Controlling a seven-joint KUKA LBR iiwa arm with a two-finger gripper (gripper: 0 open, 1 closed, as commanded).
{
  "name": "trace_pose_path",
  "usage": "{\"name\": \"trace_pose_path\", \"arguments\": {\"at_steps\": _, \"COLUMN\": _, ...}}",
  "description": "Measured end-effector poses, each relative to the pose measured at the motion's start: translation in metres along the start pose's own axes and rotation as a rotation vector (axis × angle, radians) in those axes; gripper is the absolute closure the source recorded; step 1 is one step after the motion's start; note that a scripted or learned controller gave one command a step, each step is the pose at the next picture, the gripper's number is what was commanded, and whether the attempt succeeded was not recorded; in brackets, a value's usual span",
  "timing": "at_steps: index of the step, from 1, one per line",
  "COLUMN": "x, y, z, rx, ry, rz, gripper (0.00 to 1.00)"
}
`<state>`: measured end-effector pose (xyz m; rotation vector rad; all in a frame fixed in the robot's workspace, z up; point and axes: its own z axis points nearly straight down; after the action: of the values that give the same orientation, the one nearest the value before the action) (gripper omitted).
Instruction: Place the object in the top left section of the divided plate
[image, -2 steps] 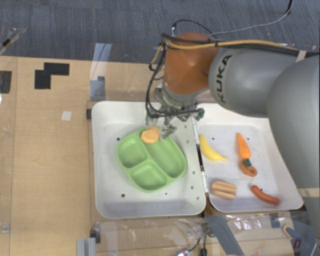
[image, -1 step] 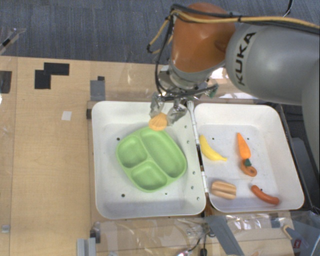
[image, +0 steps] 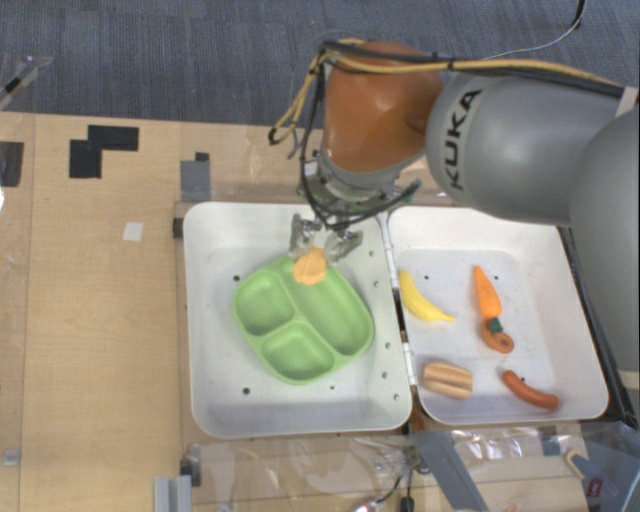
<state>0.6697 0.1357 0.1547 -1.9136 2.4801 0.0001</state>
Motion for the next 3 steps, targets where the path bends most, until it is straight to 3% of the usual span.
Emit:
{"name": "trace_pose_path", "arguments": {"at_steps": 1, "x": -0.042, "y": 0.014, "z": 0.03, "rx": -0.001, "ry": -0.001, "rz": -0.374, "gripper": 1.0}}
{"name": "trace_pose_path", "arguments": {"at_steps": 2, "x": 0.022, "y": -0.006, "z": -0.033, "rx": 0.001, "ry": 0.0, "rz": -0.64, "gripper": 1.0}}
{"name": "trace_pose_path", "arguments": {"at_steps": 3, "x": -0.027, "y": 0.008, "z": -0.031, "rx": -0.003, "ry": -0.001, "rz": -1.214, "gripper": 1.0}}
